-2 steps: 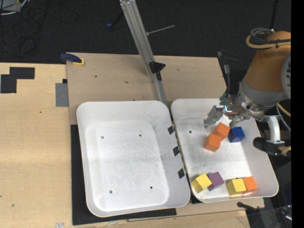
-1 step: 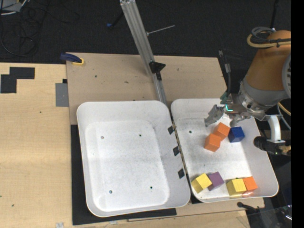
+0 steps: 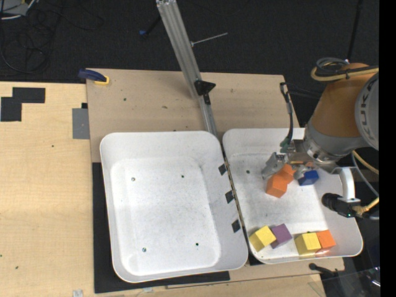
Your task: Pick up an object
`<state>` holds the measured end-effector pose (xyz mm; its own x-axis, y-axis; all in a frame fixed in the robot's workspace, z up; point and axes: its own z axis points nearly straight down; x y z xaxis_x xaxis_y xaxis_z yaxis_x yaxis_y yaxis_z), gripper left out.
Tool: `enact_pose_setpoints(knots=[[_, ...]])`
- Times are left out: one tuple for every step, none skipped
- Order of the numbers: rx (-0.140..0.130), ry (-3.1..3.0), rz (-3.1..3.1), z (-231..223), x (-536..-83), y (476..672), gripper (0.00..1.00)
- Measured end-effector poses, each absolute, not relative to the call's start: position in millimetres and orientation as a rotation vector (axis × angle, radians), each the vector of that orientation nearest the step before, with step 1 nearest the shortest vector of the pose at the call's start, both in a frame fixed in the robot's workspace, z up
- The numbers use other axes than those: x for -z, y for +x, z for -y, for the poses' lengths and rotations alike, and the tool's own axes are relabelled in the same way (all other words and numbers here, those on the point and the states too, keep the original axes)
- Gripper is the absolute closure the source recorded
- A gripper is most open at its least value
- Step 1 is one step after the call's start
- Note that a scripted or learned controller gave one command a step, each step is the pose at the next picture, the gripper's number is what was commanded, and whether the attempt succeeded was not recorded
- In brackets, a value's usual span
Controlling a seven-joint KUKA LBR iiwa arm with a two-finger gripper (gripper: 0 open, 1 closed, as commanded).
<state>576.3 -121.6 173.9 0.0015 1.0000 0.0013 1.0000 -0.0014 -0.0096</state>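
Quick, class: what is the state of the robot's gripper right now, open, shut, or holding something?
Gripper: cannot be told; it sits in the right white bin, directly over the orange cube block, beside the small blue block.

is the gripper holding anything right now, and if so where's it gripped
It cannot be told. The gripper sits right over the orange block in the right bin, touching or nearly so, but the view does not show the block between its fingers.

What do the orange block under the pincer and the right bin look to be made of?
The orange cube-shaped block looks like matte painted wood or plastic: flat faces, crisp edges, no glare. The shallow white right bin seems moulded plastic, with rounded corners and a lightly speckled, scuffed floor.
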Motion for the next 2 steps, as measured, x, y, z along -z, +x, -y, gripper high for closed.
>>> enact_pose_setpoints(knots=[[-0.002, -2.224, 2.222, 121.2, -129.2, 568.5, 0.0], [-0.003, -2.221, 2.216, 121.3, -112.1, 567.4, 0.0]])
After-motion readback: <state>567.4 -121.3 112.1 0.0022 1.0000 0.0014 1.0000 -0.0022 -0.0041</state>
